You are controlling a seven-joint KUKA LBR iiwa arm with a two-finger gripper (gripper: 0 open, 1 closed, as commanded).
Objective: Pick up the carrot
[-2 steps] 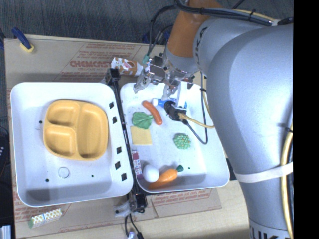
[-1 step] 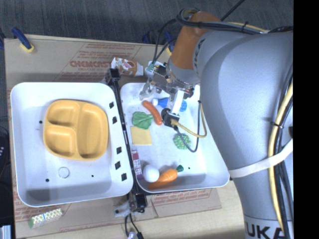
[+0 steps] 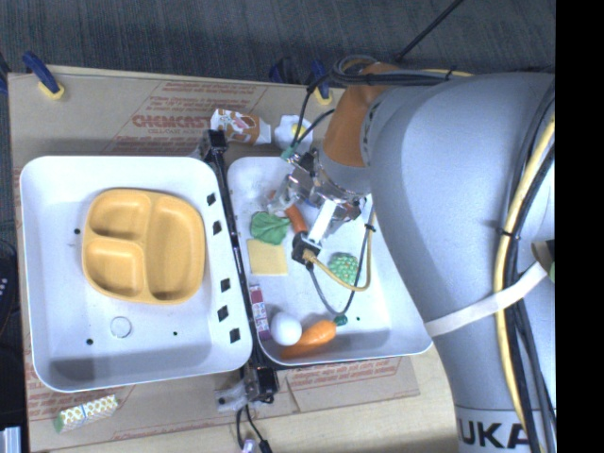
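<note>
Where the right bin (image 3: 401,333) meets its front edge, carrot (image 3: 311,335) beside egg (image 3: 285,328) — gripper (image 3: 300,217) lowered mid-bin; grip indiscernible.

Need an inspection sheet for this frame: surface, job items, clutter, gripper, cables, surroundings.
Surface: two white bins side by side, left bin and right bin, on a cardboard sheet.
Job's things: carrot lies at the right bin's near edge, touching a white egg.
Clutter: yellow divided plate in the left bin; green leaf, yellow slice, green netted piece in the right bin.
Gripper: gripper low over the right bin's far end, away from the carrot; jaws unreadable.
Cables: yellow-black cable loops below the wrist.
Surroundings: grey floor.
</note>
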